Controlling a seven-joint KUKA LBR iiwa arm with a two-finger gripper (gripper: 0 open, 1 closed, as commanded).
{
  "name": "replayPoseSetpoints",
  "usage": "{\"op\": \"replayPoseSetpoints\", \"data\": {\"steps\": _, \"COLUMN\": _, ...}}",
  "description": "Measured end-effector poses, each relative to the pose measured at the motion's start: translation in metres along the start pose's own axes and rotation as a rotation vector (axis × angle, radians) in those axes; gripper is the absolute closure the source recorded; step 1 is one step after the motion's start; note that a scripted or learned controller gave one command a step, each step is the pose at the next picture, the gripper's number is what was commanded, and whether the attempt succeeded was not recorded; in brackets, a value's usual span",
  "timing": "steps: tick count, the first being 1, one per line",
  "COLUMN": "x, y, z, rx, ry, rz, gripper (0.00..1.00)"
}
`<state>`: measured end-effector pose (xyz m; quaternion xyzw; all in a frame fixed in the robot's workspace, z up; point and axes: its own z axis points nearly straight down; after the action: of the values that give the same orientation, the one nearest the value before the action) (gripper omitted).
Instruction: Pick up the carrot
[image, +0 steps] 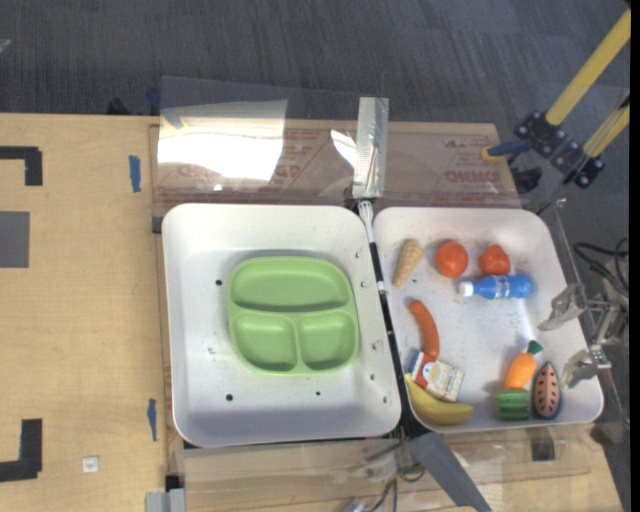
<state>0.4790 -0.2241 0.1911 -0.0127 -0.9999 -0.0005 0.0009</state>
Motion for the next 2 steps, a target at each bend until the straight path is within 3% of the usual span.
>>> {"op": "replayPoseSetpoints", "data": {"steps": 1, "x": -0.004, "y": 0.03, "z": 0.084, "rx": 0.005, "ry": -0.014, "rz": -0.092, "gripper": 0.0}}
{"op": "replayPoseSetpoints", "data": {"steps": 2, "x": -0.008, "y": 0.066, "z": 0.099, "rx": 0.005, "ry": -0.013, "rz": 0.081, "gripper": 0.0}}
